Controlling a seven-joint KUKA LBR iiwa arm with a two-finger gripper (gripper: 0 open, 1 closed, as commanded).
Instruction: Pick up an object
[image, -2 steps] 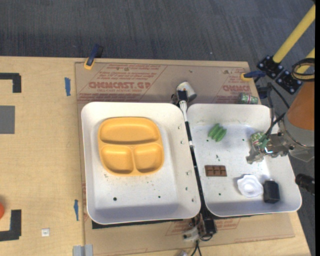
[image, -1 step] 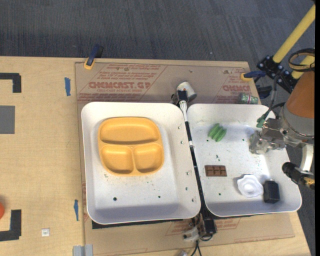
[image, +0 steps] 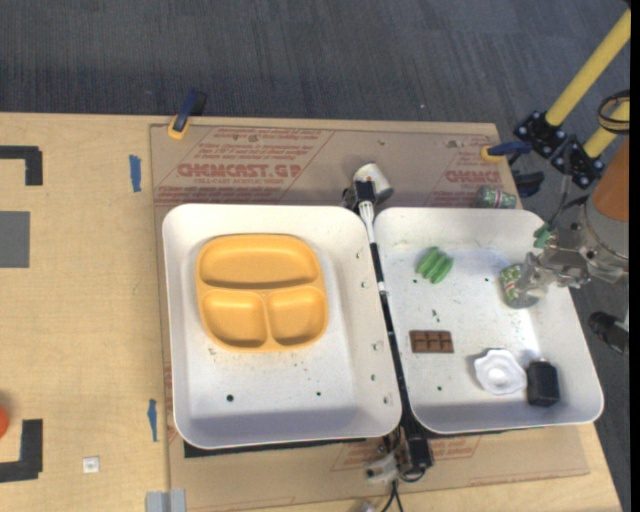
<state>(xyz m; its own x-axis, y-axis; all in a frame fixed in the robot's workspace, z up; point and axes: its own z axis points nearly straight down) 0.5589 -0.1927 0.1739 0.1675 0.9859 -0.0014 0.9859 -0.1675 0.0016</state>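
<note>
From my remote seat, the arm (image: 612, 195) was cut off by the right edge, only its wrist showing. I couldn't tell how the gripper (image: 522, 282) stood; it blurred into something green and white beneath it. A green object (image: 497, 197) behind the right bin (image: 470, 415) was too small to identify.

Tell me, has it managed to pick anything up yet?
Not yet, apparently. The tool sits low at the right bin's far edge; whether it grips anything is unclear. The green piece, brown bar, white piece and black piece lie there unlifted.
</note>
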